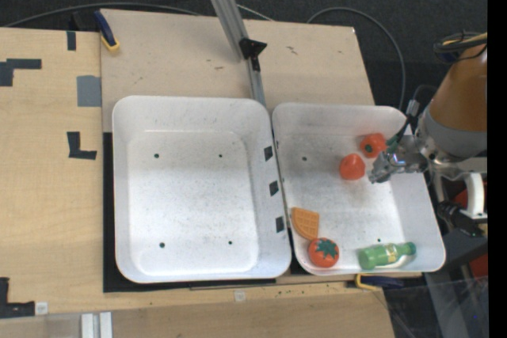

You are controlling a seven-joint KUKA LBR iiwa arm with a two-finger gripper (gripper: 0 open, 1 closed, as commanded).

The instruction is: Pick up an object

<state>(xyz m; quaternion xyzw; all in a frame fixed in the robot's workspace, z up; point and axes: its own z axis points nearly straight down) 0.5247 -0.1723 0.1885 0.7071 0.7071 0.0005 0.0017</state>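
Two white bins side by side on the bench; left bin (127,170) bare white floor with dark speckles and a few small holes, right bin (333,131) has all the items. The gripper (383,170) sits low over the right bin at about 3 o'clock of that bin, near its right wall, arm (459,103) coming in from 3 o'clock of the frame with the orange band above the wrist. Gripper state: cannot tell, too small and dark to read, nothing seen held. Red-orange ball (352,167) lies just at 9 o'clock of the gripper, close beside it, can't tell if touching. Second red-orange piece (372,145) with a bit of green on top sits at 11 o'clock of the gripper, near the first ball but apart. Orange wedge-like piece (306,222) at 7 o'clock of the bin, near the left wall. Tomato (323,252) with green top at 6 o'clock of the wedge, just beside it, by the front rim. Green bottle (385,255) lies on its side at 5 o'clock of the bin along the front rim, pale cap end pointing to 3 o'clock. Silver rail (226,8) slants down from 12 o'clock of the frame to the gap between the bins. Blue-and-yellow clamp (107,32) at 10 o'clock on the bench.
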